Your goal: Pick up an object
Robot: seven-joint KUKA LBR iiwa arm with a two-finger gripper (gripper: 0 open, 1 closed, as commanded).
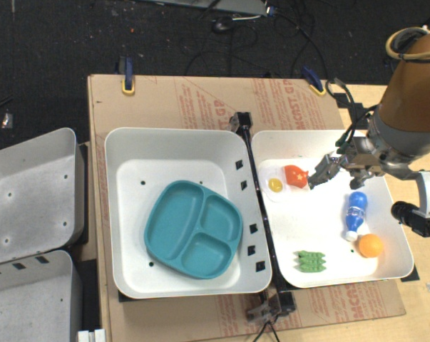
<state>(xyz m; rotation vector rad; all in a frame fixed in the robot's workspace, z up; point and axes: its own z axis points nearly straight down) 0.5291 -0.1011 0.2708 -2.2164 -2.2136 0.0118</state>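
Note:
The right bin (393, 273) holds several small items. A red piece (295, 175) and a small yellow ball (274, 185) lie at its far left. A blue bottle (355, 214) lies near the right side with an orange ball (370, 245) just below it. A green pea pod (311, 261) rests near the front edge. My gripper (338, 178) hangs over the back of this bin, open, with nothing between its fingers. Its left finger (319, 176) points toward the red piece, just right of it.
A teal divided plate (193, 228) lies in the left bin (122, 191). A black divider with clips (254, 191) runs between the bins. White bin lids (29, 191) sit off the bench at the left. Blue-and-yellow clamps (128, 77) hold the board's far edge.

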